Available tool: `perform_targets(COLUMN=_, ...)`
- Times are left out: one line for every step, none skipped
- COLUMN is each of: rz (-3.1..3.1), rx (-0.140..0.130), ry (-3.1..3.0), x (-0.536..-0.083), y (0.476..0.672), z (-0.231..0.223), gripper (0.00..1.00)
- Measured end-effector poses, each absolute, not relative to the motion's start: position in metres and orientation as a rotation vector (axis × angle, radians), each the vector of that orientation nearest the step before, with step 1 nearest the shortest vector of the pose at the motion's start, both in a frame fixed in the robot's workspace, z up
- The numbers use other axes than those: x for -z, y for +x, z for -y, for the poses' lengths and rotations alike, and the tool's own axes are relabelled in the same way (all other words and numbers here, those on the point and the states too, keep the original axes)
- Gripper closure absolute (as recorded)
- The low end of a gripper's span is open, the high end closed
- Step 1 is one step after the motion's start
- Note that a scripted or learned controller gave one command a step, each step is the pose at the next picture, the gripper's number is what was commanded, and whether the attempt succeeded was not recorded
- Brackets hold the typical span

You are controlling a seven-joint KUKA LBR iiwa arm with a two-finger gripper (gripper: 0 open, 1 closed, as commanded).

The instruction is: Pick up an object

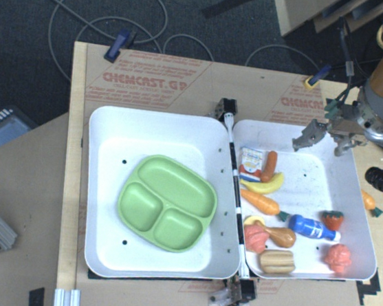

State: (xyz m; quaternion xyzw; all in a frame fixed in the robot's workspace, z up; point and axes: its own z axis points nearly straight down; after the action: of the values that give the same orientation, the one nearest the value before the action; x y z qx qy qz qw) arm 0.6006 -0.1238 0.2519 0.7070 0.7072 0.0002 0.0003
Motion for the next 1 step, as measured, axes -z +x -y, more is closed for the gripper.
perform_targets(rz=-2.219, rx=-0.003, ry=2.22, x=-0.1071, y=0.5847, z=0.1234, gripper=0.0)
